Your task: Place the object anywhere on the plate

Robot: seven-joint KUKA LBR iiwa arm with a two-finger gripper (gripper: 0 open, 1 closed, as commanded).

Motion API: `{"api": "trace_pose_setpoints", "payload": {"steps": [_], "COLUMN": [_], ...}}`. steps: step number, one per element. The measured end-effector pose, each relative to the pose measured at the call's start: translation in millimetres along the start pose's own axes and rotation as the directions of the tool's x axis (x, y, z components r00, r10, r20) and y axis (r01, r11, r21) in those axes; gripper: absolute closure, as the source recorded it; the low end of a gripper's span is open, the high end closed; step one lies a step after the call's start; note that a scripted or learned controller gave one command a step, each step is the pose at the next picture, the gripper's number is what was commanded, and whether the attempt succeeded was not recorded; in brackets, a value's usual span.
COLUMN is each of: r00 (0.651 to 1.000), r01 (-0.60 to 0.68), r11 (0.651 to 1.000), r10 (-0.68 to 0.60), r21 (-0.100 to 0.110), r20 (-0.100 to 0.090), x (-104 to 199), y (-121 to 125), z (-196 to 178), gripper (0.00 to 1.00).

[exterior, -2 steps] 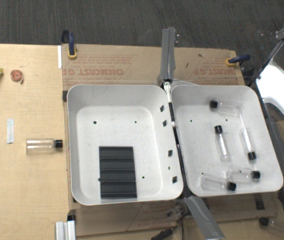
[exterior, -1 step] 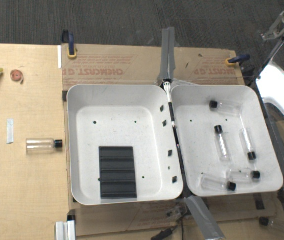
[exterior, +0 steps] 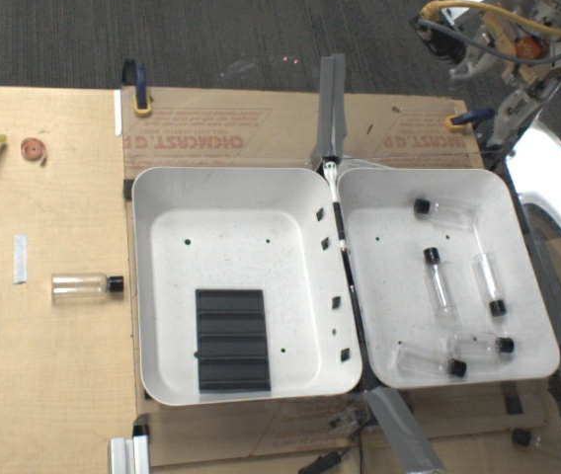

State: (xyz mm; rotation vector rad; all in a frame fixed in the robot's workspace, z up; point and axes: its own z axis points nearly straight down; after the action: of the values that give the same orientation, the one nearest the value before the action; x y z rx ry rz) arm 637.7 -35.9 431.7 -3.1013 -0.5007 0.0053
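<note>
We are looking at the start of the pick. The arm [exterior: 518,42] is hanging high over the far right corner, well apart from both bins, and we cannot tell whether its grasping end is open, closed or carrying anything.

The objects, clear vials [exterior: 439,282] with black caps, are lying loose in the right bin [exterior: 518,215]. The dark ribbed plate [exterior: 231,339] is lying flat in the left bin [exterior: 162,205], near its front wall.

We are judging the upright-lying vial near the bin's middle to be the best target, since it is lying apart from its neighbours. The two vials crowding the front wall are looking awkward. We would be closing across the narrow body, not along it, and lifting clear of the divider before crossing. Round glass is likely to roll, so a low release over the plate's ribs is worth aiming for.
</note>
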Motion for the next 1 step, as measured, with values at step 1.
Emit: {"api": "trace_pose_setpoints", "payload": {"steps": [1], "r00": [0.997], "r01": [0.082], "r11": [0.997], "r10": [-0.082], "r21": [0.001], "r20": [0.003], "x": [-64.5], "y": [92.2], "z": [-7.9], "gripper": [0.0]}}
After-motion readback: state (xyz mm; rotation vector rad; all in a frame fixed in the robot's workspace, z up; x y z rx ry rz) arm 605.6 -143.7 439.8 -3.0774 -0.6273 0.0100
